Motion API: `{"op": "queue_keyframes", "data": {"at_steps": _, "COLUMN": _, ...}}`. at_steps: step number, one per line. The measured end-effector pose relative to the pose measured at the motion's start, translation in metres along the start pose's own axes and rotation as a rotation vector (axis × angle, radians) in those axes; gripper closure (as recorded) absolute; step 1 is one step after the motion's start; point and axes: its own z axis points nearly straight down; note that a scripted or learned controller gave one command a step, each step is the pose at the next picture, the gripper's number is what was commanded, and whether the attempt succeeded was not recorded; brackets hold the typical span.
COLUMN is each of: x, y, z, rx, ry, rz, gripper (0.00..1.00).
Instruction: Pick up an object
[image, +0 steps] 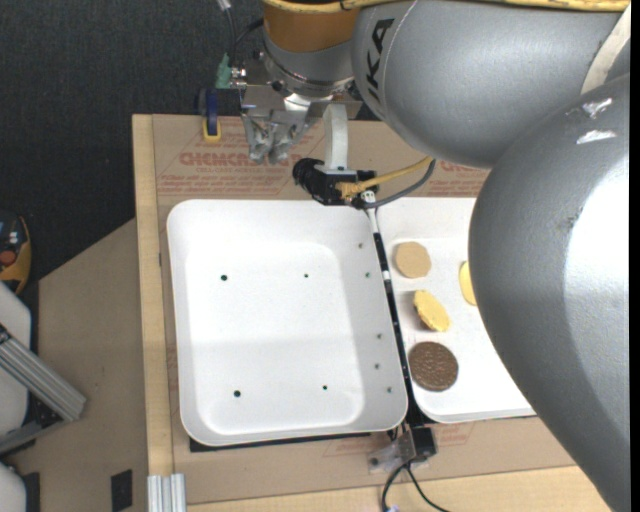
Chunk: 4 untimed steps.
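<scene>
The big grey arm (520, 200) fills the right side and the top of the scene, its orange band (305, 25) sitting just above the wrist. Under it lies the tan cardboard-covered worktop (150, 300), printed with red lettering along its far edge. On that sit two shallow white bins side by side: the left-hand white bin (190, 330), dotted with four small dark holes, and the right-hand white bin (470, 405), partly hidden under the arm.

Over in the right-hand bin, three pieces in a loose column near its left wall: a round dark-brown cookie (433, 365) nearest us, a pale yellow wedge (431, 310) just behind it, and a round tan biscuit (411, 260) farthest back. A yellow sliver (467, 282) peeks out at the arm's edge, too hidden to identify.

And the pincer (268, 140): it's up beyond the far rim of the left-hand bin, over the red lettering, well apart from all those pieces. The metal fingers sit close together with nothing between them, so it looks clenched on air.
</scene>
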Motion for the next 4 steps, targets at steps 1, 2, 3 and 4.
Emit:
{"op": "queue_keyframes", "data": {"at_steps": 1, "x": 0.001, "y": 0.001, "z": -0.011, "rx": -0.003, "ry": 0.000, "rz": -0.002, "gripper": 1.00}}
{"op": "queue_keyframes", "data": {"at_steps": 2, "x": 0.001, "y": 0.001, "z": -0.021, "rx": -0.007, "ry": 0.000, "rz": -0.003, "gripper": 1.00}}
{"op": "queue_keyframes", "data": {"at_steps": 3, "x": 0.002, "y": 0.001, "z": -0.032, "rx": -0.010, "ry": 0.000, "rz": -0.005, "gripper": 1.00}}
{"op": "queue_keyframes", "data": {"at_steps": 4, "x": -0.119, "y": 0.008, "z": -0.069, "rx": 0.009, "ry": -0.003, "rz": 0.025, "gripper": 1.00}}
